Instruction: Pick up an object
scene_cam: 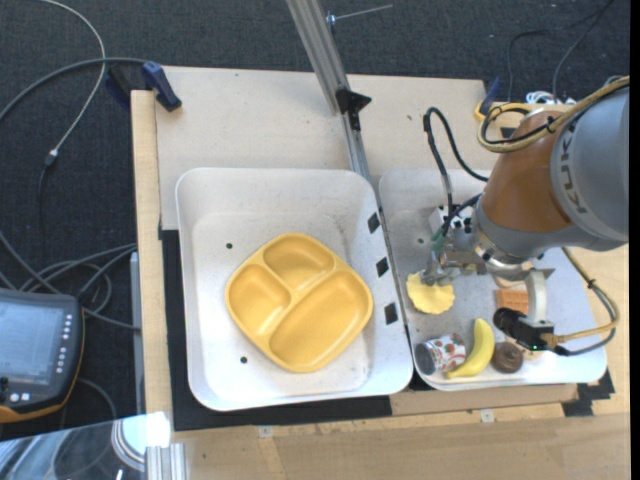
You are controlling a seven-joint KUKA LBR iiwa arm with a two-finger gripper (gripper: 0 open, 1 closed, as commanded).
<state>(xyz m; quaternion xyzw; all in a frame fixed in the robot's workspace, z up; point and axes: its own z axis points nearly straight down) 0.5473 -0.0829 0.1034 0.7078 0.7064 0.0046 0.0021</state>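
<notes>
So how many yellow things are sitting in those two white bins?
3: a divided plate in the left bin; a small yellow piece and a banana in the right bin. The arm may hide more.

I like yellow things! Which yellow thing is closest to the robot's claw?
The small pale yellow piece, right below the gripper. The banana lies farther down; the yellow plate sits in the other bin.

Yellow divided plate (299, 301), yellow banana (476, 350), 2 white bins (200, 218), orange-banded grey arm (560, 173)

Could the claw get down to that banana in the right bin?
Probably yes. The banana lies uncovered near the front rim, just beyond the claw. A small can and a brown lump crowd its two sides, so the grab could be awkward.
</notes>
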